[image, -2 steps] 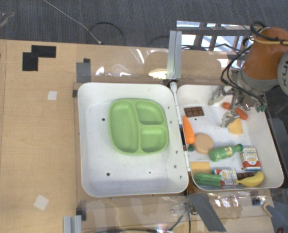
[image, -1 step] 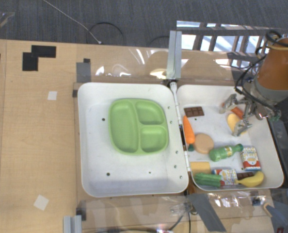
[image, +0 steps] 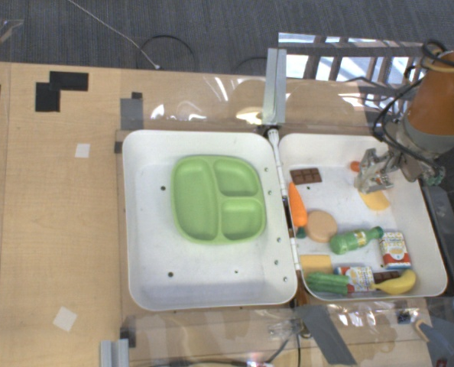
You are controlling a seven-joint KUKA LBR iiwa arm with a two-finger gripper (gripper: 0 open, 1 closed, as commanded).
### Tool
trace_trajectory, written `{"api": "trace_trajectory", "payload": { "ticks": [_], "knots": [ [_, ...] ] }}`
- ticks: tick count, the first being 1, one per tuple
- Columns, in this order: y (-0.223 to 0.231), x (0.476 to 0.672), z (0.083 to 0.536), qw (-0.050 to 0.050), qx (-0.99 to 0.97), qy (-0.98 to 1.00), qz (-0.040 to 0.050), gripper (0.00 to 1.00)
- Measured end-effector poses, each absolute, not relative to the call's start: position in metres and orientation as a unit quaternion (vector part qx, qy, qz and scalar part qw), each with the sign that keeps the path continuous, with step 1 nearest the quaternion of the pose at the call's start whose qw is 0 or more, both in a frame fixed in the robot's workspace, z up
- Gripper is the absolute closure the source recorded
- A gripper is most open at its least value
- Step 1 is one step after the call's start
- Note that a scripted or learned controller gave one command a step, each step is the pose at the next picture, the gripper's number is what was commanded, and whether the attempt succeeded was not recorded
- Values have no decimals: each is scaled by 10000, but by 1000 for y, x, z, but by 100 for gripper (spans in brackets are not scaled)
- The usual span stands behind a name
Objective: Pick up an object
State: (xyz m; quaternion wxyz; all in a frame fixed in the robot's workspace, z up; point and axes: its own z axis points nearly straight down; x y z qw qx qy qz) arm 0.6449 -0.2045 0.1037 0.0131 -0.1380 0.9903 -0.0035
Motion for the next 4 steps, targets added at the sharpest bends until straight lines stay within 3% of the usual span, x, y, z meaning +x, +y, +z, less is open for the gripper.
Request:
{"api": "trace_trajectory", "payload": {
  "ticks": [1,4],
  "knots": [
    [-204,645,103,125,-1381,9903,-32,0],
    [-167,669,88,0,-241,9997,-6,0]
  ]
}}
